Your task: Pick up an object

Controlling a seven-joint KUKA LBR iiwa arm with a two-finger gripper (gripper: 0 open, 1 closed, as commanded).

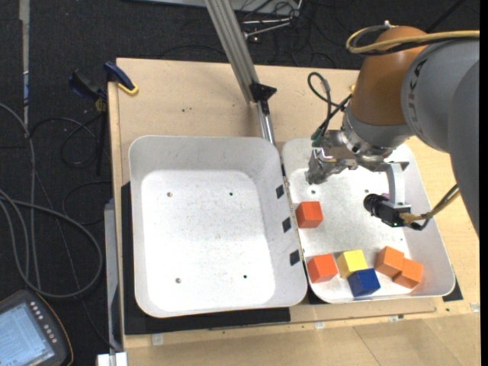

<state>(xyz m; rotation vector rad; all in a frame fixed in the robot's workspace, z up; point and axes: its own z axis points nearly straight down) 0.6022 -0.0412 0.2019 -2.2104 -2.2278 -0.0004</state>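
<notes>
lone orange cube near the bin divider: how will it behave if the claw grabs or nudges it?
The orange cube looks rigid with flat faces, so it would probably slide, not roll. It sits flat and apart from the other blocks, so tipping seems unlikely. Its surface looks matte and probably grippy, though its weight can't be judged.

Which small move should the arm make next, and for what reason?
Probably lower the gripper toward the lone orange cube. That cube lies just below it in the right bin, apart from the cluster of other cubes near the front wall, so it looks easiest to grasp.
</notes>
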